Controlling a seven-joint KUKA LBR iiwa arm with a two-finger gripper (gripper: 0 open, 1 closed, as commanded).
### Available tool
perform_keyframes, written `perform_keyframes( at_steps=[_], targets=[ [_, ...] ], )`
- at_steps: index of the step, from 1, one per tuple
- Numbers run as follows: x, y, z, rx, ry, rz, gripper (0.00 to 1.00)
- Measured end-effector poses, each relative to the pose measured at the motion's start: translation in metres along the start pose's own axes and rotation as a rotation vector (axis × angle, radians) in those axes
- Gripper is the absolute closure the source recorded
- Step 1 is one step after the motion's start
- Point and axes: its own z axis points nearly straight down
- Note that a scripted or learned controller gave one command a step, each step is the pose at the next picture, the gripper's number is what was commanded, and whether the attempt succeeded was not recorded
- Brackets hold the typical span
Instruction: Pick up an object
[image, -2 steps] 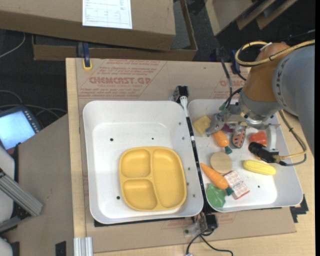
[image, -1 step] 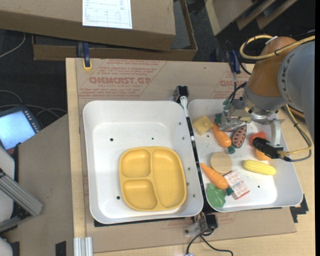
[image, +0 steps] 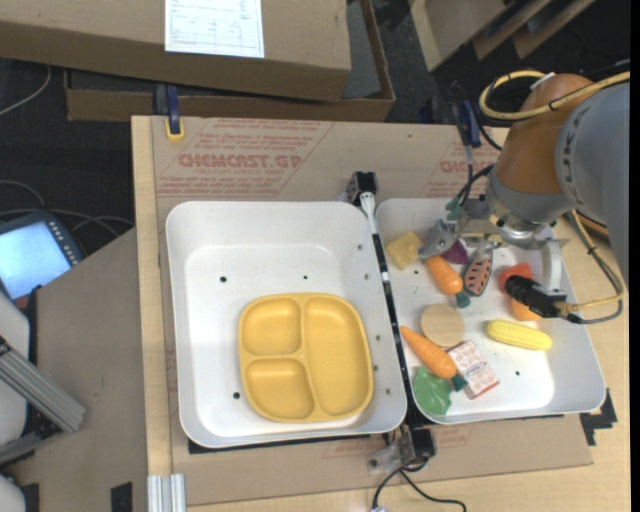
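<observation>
The gripper (image: 478, 262) hung low over the right bin (image: 575, 385), near a carrot (image: 446, 275) and a purplish toy; whether it gripped anything, I could not tell. A yellow tray (image: 304, 356) sat in the left bin (image: 200, 260).

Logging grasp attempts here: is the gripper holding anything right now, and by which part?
Cannot be told. The gripper is low over the right bin, among the toy food, and what lies between its jaws is hidden.

Right bin (image: 575, 385) crowded with toys, arm (image: 560, 150) over its far side, open floor around yellow tray (image: 305, 357) in left bin (image: 200, 260)
</observation>
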Motion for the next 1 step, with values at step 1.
perform_keyframes(
  at_steps=[1],
  targets=[
    [0.0081, 0.0111, 0.0356, 0.003, 0.000, 0.000, 0.00]
  ],
)
